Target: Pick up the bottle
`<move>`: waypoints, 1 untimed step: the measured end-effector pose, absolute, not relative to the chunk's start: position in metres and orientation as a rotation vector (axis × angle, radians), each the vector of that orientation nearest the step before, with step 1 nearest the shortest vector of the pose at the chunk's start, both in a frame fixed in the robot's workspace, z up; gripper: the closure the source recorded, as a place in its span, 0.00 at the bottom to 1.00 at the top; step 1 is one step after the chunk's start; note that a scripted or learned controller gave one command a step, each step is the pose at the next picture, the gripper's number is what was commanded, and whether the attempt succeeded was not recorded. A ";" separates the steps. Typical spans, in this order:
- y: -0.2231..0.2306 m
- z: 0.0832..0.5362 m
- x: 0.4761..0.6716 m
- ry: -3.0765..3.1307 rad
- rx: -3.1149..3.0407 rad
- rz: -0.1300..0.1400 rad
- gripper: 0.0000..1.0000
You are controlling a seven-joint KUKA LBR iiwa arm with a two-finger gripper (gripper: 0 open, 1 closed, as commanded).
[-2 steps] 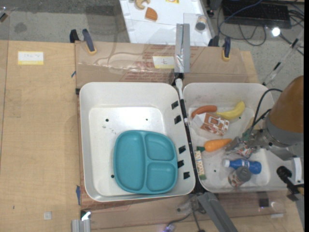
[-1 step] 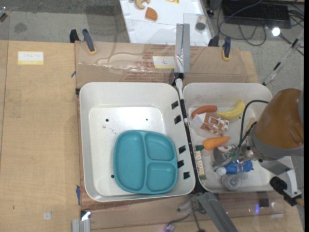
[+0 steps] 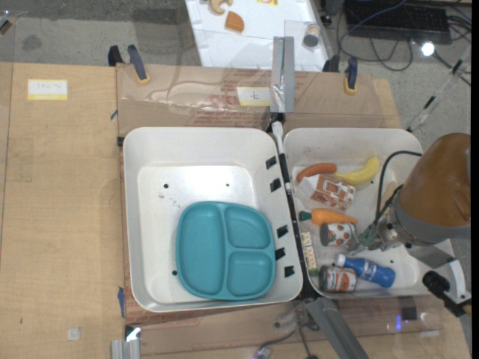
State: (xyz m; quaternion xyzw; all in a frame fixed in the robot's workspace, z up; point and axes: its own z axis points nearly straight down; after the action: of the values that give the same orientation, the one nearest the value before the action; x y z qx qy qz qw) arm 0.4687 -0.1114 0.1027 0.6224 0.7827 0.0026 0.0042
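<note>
1. Bottle (image 3: 369,271) position: the blue bottle with a white cap is seen lying on its side near the front of the right bin (image 3: 397,142), its cap end pointing left, just beside a can (image 3: 338,279) at the front wall.
2. Jaws (image 3: 372,237): they are seen low in the right bin, just behind the bottle and beside a second can (image 3: 337,234); whether they are wide or narrow cannot be told, and nothing is seen held.
3. Wrong-object risk: the cans, a carrot (image 3: 333,217) and a small printed carton (image 3: 332,193) are crowded close by, so a neighbour could be closed on in place of the bottle if the descent is slightly off.
4. Rolling risk: the bottle is judged round and smooth, so it could be pushed away or rolled against the front wall if it is touched by one finger first.
5. Slip risk: a grasp taken near the narrow cap end could be lost on lifting; the body is judged the safer place.
6. Collision risk: the front wall and the near can could be struck, since little room is left around the bottle.
7. Left bin (image 3: 150,155): a teal divided plate (image 3: 224,251) is held there, well apart from the work.
</note>
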 end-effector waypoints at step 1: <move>-0.111 0.103 0.469 2.452 1.950 0.008 0.00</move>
State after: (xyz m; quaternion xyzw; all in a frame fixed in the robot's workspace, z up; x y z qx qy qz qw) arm 0.4688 -0.1114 0.1027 0.6225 0.7826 0.0027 0.0043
